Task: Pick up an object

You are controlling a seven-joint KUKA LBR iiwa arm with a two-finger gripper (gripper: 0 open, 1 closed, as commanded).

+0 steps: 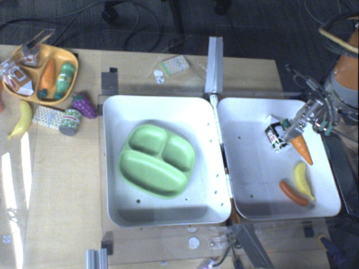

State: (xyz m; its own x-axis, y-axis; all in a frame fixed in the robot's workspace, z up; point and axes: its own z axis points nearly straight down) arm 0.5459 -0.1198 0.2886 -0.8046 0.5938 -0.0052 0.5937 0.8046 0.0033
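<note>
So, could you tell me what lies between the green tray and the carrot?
In the camera view, the rims where the two white bins meet lie between the green tray and the carrot, then bare bin floor and a small black-and-white object.

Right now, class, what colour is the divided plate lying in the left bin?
Light green: the divided plate shows best in the camera view, against the white left bin.

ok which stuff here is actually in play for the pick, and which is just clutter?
In play (right bin):
- hand, over the small black-and-white item
- carrot
- banana
- sausage

Possibly in play (left bin):
- green divided plate

Clutter on the bench:
- yellow bowl of toy food
- second banana
- grapes
- can
</note>
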